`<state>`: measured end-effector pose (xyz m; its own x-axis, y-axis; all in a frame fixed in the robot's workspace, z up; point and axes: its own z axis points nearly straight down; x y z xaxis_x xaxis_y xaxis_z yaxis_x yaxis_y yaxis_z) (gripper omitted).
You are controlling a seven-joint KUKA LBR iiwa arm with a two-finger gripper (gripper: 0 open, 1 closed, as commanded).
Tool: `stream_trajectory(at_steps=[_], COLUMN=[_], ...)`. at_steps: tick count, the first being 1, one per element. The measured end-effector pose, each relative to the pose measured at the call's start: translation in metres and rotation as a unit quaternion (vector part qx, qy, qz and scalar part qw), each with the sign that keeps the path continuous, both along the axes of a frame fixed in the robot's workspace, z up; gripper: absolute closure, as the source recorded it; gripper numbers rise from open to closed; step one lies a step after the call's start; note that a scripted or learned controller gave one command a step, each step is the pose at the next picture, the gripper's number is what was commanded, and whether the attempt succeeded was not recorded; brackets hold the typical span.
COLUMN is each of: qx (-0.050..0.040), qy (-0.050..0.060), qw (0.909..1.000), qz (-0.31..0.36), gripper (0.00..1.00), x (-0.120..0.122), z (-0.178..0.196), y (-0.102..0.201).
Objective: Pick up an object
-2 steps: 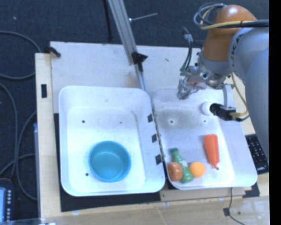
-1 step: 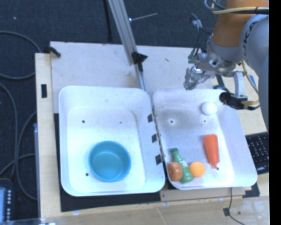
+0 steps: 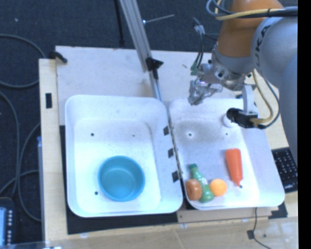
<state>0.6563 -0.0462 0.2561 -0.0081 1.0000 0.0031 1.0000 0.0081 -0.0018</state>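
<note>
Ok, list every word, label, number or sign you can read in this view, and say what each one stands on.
No text can be read anywhere in this view.
Keyboard at the right edge of the bench: its key markings are too small and blurred to read.
Screen at the lower left corner: it glows, but nothing on it resolves into characters.
Arm, both bins, blue bowl, carrot: no lettering or labels visible.

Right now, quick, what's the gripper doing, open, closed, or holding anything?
Gripper: above the far edge of the right bin; open or closed cannot be told, and nothing is seen held.
</note>
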Motion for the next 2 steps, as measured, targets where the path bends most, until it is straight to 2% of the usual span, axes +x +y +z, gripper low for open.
stream_trajectory(at_steps=[1, 2], qx=[-0.001, -0.0001], qy=[0.001, 0.002], qw=[1.0, 1.0], qz=[0.0, 0.0], gripper=[1.0, 1.0], x=[-0.021, -0.042], z=[-0.013, -0.003], y=[0.046, 0.097])
